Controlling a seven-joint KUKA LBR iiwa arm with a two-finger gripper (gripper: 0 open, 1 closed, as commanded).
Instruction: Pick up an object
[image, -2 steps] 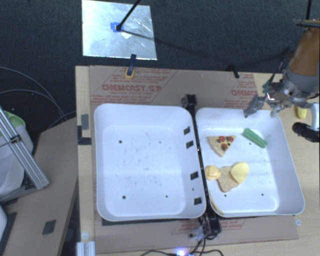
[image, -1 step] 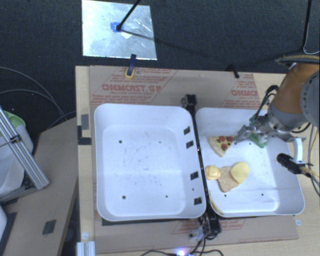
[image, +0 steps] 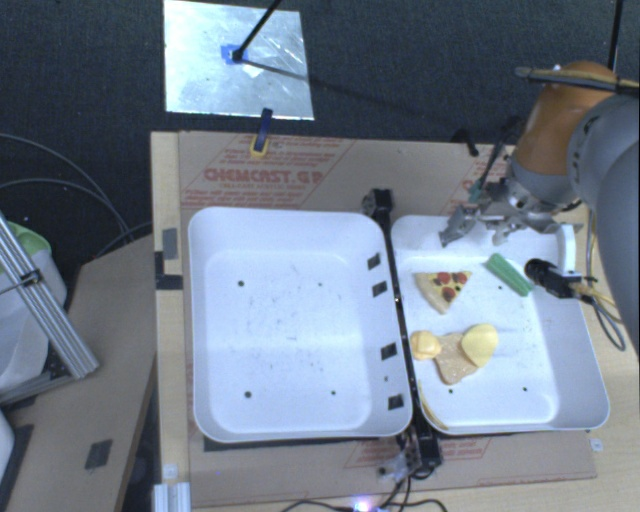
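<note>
My gripper (image: 472, 236) hangs over the far end of the right bin (image: 570, 370), open, with nothing between its fingers (image: 447, 236). A toy pizza slice (image: 443, 288) lies just in front of it on the bin floor. To the right of the slice rests a green stick (image: 509, 274), slanted. Toward the near end sit a yellow lemon-like piece (image: 480, 343), a smaller yellow piece (image: 426, 345) and a tan flat piece (image: 455, 367), all touching one another.
The left bin (image: 290, 320) stands beside the right one, joined by a black divider (image: 392, 300). A shiny metal sheet (image: 238, 60) lies beyond the bench. An aluminium frame (image: 40, 300) stands at the far left. A black fitting (image: 548, 274) sticks in from the arm's side.
</note>
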